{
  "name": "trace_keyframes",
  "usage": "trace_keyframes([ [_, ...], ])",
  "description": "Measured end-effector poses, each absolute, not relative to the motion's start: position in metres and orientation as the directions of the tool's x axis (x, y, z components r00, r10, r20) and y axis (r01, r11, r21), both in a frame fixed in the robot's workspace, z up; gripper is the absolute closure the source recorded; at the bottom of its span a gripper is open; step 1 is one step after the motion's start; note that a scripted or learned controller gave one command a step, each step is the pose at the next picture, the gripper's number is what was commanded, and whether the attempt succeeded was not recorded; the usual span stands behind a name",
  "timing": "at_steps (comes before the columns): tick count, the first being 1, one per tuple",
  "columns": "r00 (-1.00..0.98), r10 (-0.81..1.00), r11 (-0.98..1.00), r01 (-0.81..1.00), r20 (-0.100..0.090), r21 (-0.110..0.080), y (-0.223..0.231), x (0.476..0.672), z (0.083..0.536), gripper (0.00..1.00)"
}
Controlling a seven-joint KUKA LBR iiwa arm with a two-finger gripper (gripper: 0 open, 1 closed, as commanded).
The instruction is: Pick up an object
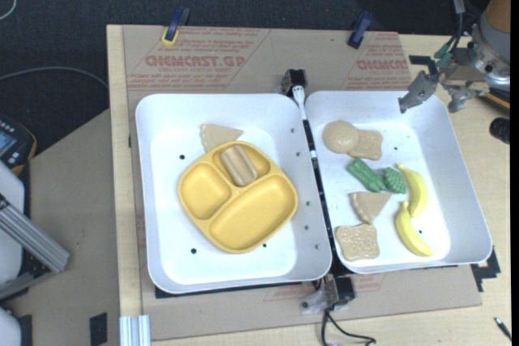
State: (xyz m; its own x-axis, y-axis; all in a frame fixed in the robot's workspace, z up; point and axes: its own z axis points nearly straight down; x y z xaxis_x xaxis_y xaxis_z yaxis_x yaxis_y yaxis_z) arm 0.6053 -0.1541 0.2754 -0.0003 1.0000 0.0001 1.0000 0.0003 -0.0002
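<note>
The gripper [434,90] hangs over the far right corner of the right white plastic bin [454,143], its two grey fingers spread apart and pinching nothing; the arm behind it is cut off by the frame edge. Below and left of it lie a round beige bun [340,136], a green toy vegetable [378,176], two yellow toy bananas [413,211] and a tan toast slice [358,241]. Farther left, the left white bin [154,174] carries a yellow compartment tray [237,198] with a brown piece, hard to identify, in one section.
</note>
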Motion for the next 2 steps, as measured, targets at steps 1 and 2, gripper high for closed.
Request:
trace_keyframes([
  [1,-0.001,1.0,0.001,1.0,-0.001,0.003,-0.154,0.606,0.286,1.0],
  [2,0.003,1.0,-0.003,1.0,0.004,-0.01,-0.142,0.505,0.248,1.0],
])
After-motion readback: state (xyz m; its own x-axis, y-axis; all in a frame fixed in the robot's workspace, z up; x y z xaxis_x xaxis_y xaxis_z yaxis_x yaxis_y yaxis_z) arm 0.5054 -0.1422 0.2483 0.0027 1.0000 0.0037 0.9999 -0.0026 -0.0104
